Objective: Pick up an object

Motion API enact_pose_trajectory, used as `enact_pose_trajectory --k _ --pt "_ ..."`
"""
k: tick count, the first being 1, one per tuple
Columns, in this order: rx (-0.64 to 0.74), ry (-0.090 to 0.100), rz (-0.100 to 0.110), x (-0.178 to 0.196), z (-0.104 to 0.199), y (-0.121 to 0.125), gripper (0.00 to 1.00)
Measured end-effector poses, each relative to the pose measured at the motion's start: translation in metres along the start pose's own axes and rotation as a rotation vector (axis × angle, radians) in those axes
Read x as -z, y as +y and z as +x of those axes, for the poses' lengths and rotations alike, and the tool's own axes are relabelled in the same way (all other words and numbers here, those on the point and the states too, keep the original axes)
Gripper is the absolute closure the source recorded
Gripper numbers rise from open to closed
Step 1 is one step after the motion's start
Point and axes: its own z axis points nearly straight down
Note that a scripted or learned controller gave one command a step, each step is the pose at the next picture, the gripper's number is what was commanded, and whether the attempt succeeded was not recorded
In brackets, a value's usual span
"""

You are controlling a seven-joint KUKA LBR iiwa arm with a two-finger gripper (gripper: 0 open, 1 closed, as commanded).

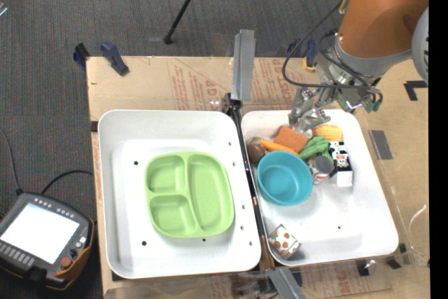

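Tool (305,121) low over orange block (290,138).

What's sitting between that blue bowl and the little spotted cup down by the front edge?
Nothing: in the camera view, bare white floor of the right bin separates the blue bowl from the spotted cup.

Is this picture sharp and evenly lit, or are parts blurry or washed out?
In the camera view, light is even and soft: the green plate and blue bowl look crisp with faint shadows; the white bins are bright, nearly washed out; the gripper and the small toys beneath it look slightly smeared.
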Motion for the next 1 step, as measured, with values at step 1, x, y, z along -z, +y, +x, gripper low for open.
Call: enact_pose_trajectory --k 1 --pt "-0.004 -0.003 -0.002 0.0084 -0.0016 -0.0006 1.00"
